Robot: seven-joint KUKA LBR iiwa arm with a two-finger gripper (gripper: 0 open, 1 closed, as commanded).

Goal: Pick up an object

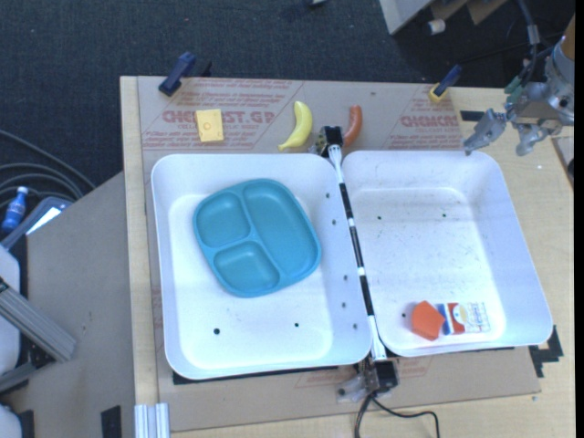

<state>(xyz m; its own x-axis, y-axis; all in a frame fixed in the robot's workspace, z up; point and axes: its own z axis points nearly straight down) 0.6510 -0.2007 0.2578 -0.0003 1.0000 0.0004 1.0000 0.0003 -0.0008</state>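
Two things lie in the right bin (511, 208) at its near edge: an orange block (425, 319) touching a small carton (465, 318). The gripper (505, 138), fingers apart and empty, hovers over the far right corner, well apart diagonally.

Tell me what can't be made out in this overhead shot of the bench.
- The robot's metal two-finger gripper: the camera view's right edge cuts off the arm behind it.
- The small flat printed white packet in the right white bin: its print is too small to read, and the orange block overlaps its left end.
- The red lettering on the brown board: a yellow square tag covers part of it.
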